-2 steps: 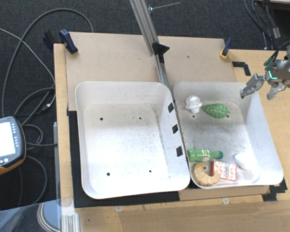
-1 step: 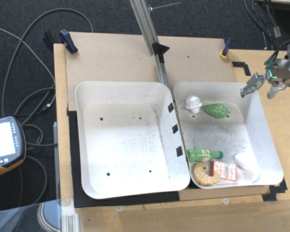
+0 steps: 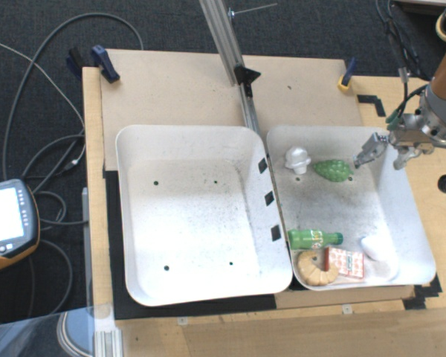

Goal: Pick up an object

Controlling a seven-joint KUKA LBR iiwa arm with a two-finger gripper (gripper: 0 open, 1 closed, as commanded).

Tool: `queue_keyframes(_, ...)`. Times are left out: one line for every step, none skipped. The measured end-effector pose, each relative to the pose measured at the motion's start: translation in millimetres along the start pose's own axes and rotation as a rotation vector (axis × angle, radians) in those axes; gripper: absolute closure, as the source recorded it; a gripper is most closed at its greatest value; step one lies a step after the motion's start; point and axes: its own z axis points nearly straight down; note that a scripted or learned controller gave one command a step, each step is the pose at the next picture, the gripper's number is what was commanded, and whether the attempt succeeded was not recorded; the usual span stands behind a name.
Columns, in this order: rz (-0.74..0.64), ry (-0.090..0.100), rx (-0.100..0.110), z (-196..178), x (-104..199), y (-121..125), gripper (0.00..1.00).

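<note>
Gripper spread, nothing between fingers — beside green object, white knob beyond

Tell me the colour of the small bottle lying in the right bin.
Green with a yellowish label: the small plastic bottle lying in the right bin, seen in the camera view.

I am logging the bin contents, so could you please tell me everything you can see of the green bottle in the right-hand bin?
The green bottle is small, bright green and glossy, plastic by the look of it, with a paler, yellowish band around its middle. It lies on its side across the floor of the right bin, near the front, close to the bin's left wall. Just in front of it sit a round tan pastry-like item and a red and white packet; whether they touch it is unclear.
</note>
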Motion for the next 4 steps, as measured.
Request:
queue_keyframes(0.001,0.000,0.000,43,-2,-3,0.00)
queue_keyframes(0.001,0.000,0.000,89,1,-11,0.00)
queue_keyframes(0.000,-0.002,-0.009,74,1,-9,1.00)
queue_keyframes(-0.001,-0.005,-0.014,18,-1,3,1.00)
